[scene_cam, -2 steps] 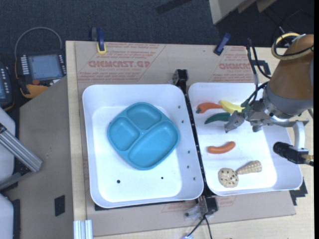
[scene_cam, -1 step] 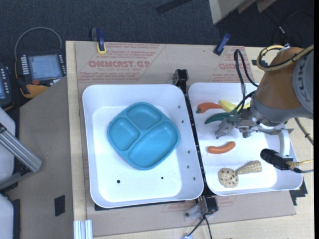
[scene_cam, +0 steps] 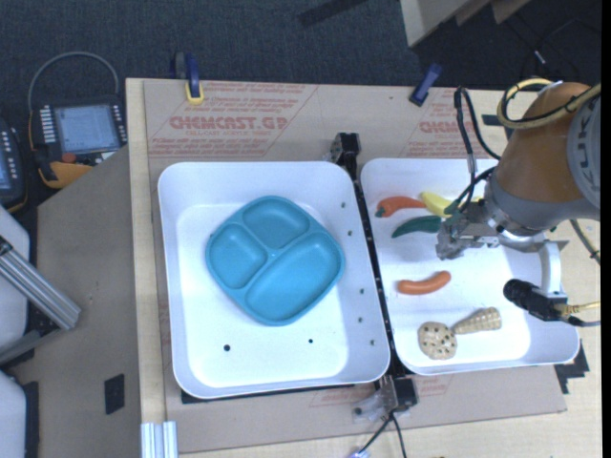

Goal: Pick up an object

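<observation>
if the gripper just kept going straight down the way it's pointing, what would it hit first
Probably the bare floor of the right bin, between the green pepper and the orange sausage. The gripper points down there, though depth is unclear from this slanted view.

Red "CHEMCAST" print repeats across the brown bench sheet (scene_cam: 277,117).

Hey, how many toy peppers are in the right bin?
3: an orange pepper, a yellow one and a green one, clustered at the bin's far side. The arm may hide more.
</observation>
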Controlling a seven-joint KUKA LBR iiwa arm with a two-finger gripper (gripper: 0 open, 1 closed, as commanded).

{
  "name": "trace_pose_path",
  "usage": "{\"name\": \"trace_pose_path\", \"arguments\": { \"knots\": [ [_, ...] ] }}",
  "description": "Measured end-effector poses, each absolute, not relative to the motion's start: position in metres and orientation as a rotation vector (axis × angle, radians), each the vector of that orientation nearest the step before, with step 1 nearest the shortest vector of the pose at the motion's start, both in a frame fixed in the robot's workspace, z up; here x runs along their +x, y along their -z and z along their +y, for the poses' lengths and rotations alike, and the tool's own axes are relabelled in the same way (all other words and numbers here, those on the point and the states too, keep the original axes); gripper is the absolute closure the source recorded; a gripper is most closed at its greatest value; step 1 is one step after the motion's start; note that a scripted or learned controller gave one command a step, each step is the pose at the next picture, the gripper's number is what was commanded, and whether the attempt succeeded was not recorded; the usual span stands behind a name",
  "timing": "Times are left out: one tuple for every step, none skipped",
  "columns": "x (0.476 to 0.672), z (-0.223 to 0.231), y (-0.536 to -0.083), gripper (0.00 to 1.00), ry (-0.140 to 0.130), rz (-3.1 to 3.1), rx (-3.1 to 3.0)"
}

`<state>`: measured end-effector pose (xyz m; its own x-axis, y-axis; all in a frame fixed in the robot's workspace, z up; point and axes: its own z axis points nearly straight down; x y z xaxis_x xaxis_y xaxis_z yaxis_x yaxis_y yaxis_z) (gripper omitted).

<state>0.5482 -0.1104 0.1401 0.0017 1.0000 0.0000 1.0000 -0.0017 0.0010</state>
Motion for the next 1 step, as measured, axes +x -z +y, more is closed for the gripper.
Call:
{"name": "trace_pose_path", "arguments": {
  "knots": [
    [0.5554,-0.1045,-0.2005,1.00,-0.007,2.219,2.215]
  ]
}}
